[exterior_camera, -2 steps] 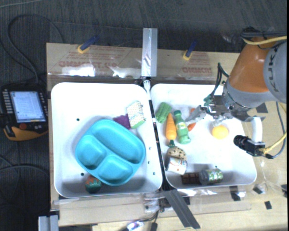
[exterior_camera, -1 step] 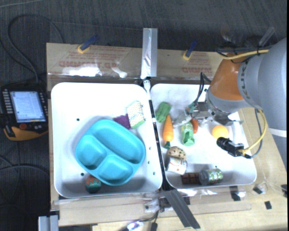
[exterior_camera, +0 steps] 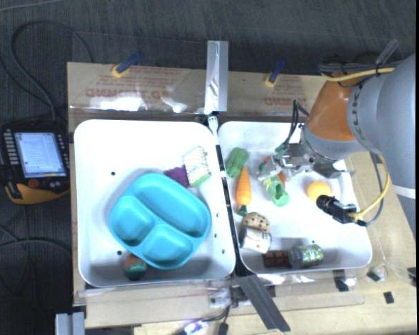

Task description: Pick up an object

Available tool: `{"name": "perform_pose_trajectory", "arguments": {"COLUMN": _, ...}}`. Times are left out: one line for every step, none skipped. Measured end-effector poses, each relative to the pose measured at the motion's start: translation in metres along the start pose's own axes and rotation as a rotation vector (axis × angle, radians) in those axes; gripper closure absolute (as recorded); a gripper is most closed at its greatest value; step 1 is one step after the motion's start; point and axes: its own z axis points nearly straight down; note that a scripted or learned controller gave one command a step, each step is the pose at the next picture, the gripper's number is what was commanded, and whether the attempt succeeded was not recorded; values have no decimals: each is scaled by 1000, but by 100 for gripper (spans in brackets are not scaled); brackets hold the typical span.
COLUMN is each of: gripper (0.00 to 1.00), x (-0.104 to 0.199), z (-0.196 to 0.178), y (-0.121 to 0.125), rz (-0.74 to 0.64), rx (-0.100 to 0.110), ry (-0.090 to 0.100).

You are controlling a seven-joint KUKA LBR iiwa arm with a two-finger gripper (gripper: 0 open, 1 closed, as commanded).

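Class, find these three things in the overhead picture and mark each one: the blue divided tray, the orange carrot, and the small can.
blue divided tray (exterior_camera: pixel 160 218), camera view, on the ridge between its compartments.
orange carrot (exterior_camera: pixel 243 185), camera view, mid-body.
small can (exterior_camera: pixel 306 255), camera view, on its side wall.

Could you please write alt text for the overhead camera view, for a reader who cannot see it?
A grey robot arm reaches from the right, its gripper low over a small green object in the right bin, which also holds a carrot and an orange ball. The left bin holds a blue divided tray.

End effector (exterior_camera: pixel 285 160) fingers too small to read, arm (exterior_camera: pixel 394 110) cropped at right edge
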Motion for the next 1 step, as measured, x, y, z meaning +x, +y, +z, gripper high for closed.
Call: {"name": "perform_pose_trajectory", "arguments": {"gripper": 100, "x": -1, "z": -74, "y": -14, "rz": -15, "rx": 19, "ry": 3}}
